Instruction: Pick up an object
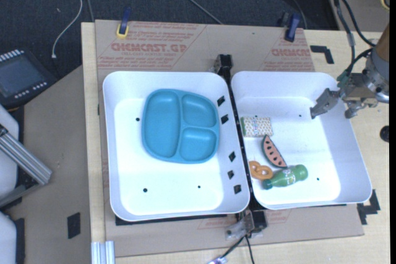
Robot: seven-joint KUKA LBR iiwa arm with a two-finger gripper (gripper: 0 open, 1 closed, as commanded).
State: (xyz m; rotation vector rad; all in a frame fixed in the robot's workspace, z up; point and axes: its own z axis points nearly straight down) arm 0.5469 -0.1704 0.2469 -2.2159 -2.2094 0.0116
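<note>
**Pincer over right bin, nothing held**

Two white bins on counter (pixel 93 133). Left bin (pixel 124 195): one blue divided plate (pixel 180 125). Right bin (pixel 334 170): four items near its left wall, namely one sponge (pixel 257 127), one melon slice (pixel 273 152), one pretzel (pixel 259 170), one green bottle (pixel 287 176). Pincer (pixel 337 105) spread wide at the right bin's upper right, well apart from the items.
</note>
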